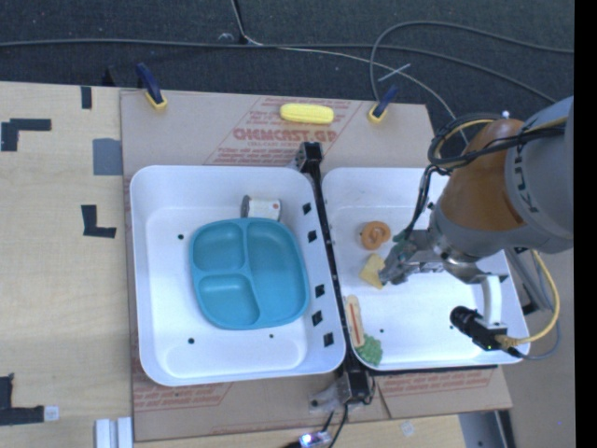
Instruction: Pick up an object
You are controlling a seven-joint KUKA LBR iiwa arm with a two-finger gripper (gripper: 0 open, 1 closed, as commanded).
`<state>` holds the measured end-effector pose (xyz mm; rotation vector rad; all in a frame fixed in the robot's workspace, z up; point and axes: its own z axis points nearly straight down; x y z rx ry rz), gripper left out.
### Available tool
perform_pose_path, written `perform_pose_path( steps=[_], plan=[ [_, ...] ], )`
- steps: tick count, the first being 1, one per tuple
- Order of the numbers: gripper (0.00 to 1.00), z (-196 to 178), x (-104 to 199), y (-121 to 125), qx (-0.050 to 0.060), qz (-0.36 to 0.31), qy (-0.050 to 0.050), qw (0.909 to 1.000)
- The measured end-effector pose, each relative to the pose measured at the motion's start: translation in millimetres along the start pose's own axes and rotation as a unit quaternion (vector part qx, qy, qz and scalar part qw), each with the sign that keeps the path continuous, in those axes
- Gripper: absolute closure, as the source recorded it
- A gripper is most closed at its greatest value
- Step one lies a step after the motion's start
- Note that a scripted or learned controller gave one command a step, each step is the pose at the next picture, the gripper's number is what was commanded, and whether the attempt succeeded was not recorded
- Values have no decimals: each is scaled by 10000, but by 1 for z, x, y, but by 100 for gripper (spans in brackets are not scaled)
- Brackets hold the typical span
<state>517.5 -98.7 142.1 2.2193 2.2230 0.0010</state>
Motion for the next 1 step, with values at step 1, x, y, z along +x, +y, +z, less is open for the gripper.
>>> perform_pose_path(
  steps=[1],
  plan=[
    [100,-50,1,-9,-8,4,-3,10000]
  ],
)
